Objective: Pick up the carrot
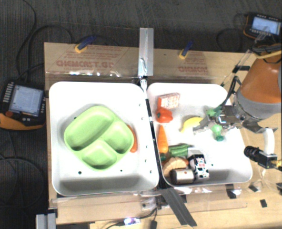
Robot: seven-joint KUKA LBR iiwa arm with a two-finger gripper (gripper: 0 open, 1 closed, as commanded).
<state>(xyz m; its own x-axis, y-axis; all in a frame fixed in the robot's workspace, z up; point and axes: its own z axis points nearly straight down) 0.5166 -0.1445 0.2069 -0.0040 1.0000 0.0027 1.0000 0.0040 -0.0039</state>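
The arm (260, 87) reaches over the right bin (236, 168) from the right side. The gripper (216, 124) hangs above the white floor of this bin, and nothing is between its green fingers (219, 136), but how wide they stand I cannot tell. The banana (190, 122) lies just beside it, to the left. The carrot (162, 141) lies further left, along the bin wall.

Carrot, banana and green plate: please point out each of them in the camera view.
carrot (162, 140): camera view, middle of its orange body.
banana (190, 123): camera view, middle of the yellow curve.
green plate (99, 136): camera view, ridge between its compartments.
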